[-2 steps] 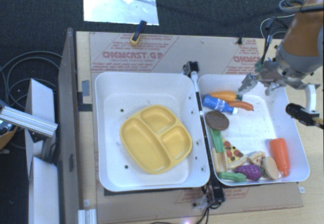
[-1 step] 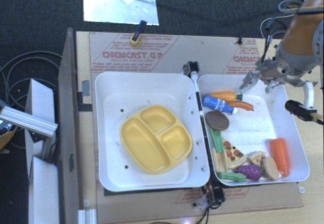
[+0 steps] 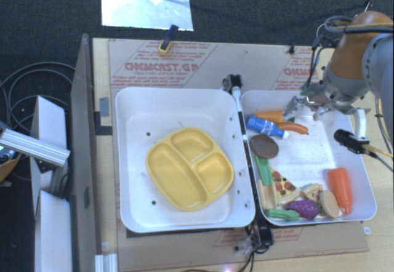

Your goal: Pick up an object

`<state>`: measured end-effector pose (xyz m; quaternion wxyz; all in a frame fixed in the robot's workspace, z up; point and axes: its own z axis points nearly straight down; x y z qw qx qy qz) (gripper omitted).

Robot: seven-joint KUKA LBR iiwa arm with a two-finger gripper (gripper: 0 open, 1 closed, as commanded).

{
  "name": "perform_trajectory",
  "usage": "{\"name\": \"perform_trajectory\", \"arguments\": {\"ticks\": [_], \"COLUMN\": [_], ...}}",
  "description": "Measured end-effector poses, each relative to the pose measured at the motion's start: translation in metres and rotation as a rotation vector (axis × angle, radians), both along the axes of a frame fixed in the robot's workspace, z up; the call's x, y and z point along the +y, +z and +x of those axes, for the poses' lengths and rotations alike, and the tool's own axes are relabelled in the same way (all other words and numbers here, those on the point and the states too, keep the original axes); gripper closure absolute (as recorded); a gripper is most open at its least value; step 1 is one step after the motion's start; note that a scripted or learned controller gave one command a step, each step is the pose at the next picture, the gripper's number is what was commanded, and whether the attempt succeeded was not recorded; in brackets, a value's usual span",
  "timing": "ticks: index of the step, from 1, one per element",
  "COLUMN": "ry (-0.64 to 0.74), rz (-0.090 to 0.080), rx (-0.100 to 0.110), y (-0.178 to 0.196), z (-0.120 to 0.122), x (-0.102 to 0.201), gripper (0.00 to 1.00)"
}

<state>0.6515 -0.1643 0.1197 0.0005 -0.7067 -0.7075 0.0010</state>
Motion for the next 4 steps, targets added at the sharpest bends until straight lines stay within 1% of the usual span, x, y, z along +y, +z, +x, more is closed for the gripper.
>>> {"name": "perform_trajectory", "arguments": {"ticks": [1, 2, 3, 4], "ry": [0.001, 0.005, -0.001, -0.002], "rz": [0.006, 0.009, 0.001, -0.004], "rx": [-0.011, -0.007, 0.001, -0.016], "y": [-0.028, -0.015, -0.037, 0.106], "z": [-0.002, -0.002, -0.046, -0.087], "x": [-0.004, -0.003, -0.001, -0.018], "gripper": [0.00, 1.00, 1.00, 1.00]}}
